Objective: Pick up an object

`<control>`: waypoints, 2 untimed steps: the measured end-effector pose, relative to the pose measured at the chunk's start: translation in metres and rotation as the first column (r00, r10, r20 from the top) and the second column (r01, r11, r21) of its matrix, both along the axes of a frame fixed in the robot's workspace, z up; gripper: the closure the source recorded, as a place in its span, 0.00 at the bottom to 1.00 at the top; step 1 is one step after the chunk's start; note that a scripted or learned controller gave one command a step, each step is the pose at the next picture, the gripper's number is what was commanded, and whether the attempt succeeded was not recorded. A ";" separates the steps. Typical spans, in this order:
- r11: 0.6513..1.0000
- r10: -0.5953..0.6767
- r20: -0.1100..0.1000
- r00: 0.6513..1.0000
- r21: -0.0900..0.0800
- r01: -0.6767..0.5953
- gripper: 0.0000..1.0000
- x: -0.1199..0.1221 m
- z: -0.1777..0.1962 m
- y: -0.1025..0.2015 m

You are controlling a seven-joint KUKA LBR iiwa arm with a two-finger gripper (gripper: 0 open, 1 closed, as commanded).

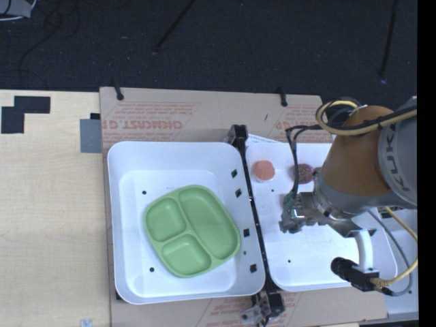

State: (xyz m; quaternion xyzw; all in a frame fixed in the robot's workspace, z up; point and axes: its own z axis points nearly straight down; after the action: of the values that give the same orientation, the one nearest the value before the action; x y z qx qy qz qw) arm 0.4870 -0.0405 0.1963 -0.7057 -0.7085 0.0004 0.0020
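Cardboard (170, 118) with mirrored red print under green plate (191, 231).

We see a light wooden bench (48, 210). On it lies a brown cardboard sheet (177, 114), which carries two white bins (126, 162) side by side.

Robotics lab: bench-mounted arm (361, 162), loose cables (395, 251), white bins (126, 176).
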 end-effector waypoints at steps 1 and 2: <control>1.000 0.000 0.000 1.000 0.000 0.000 1.00 0.015 -0.005 0.050; 1.000 0.000 0.002 1.000 -0.001 0.000 1.00 0.030 0.012 0.093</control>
State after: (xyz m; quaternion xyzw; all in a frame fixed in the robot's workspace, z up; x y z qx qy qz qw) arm 0.5173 0.0526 0.2085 -0.7058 -0.7084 0.0003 0.0010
